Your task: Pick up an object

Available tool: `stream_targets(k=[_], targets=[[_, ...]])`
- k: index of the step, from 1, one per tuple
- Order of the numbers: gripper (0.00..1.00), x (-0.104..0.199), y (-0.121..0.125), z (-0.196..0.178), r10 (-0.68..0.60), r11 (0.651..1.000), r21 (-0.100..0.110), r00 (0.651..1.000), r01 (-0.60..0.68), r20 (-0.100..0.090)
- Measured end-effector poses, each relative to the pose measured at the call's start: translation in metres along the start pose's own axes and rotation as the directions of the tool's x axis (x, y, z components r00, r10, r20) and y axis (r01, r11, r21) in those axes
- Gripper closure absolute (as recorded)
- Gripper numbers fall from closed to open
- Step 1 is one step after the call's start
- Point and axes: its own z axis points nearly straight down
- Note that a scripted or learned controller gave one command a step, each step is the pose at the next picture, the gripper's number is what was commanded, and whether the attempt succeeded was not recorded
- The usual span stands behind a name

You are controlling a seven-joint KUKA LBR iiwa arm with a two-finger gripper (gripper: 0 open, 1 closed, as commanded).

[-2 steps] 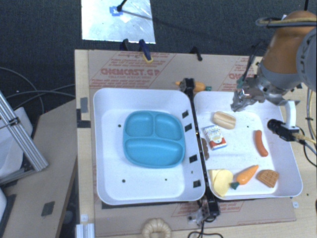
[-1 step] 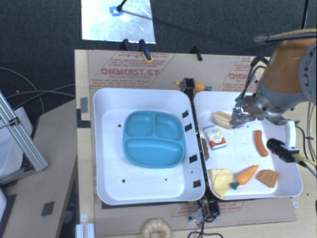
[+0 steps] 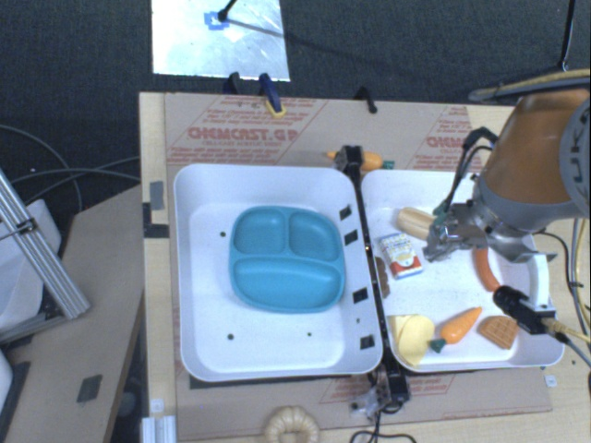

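Observation:
My gripper (image 3: pixel 442 239) hangs low over the right bin (image 3: pixel 462 178), close to its middle. A tan bread roll (image 3: pixel 414 221) lies just to its left, and a small white and red carton (image 3: pixel 402 255) sits below the roll. To the gripper's right lies a red sausage (image 3: pixel 486 269). Along the bin's near side are a carrot (image 3: pixel 459 326), a pale yellow piece (image 3: pixel 413 336) and a brown waffle (image 3: pixel 499 331). I see nothing held in the gripper.
The left bin (image 3: pixel 199 247) holds a blue divided plate (image 3: pixel 286 257). A black divider with clips (image 3: pixel 365 247) runs between the bins. A beige ring-shaped object (image 3: pixel 291 425) lies on the bench in front of the bins.

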Motion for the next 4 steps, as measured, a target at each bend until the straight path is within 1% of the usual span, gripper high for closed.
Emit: stream_targets(k=[1, 3, 4], targets=[[1.00, -0.006, 0.007, -0.019, 0.000, 1.000, -0.005, 1.000, 0.000, 0.001], [1.00, -0.001, 0.000, -0.018, -0.002, 1.000, -0.003, 1.000, 0.002, 0.001], [1.00, 0.001, -0.003, -0.005, 0.001, 1.000, -0.003, 1.000, -0.001, 0.001]])
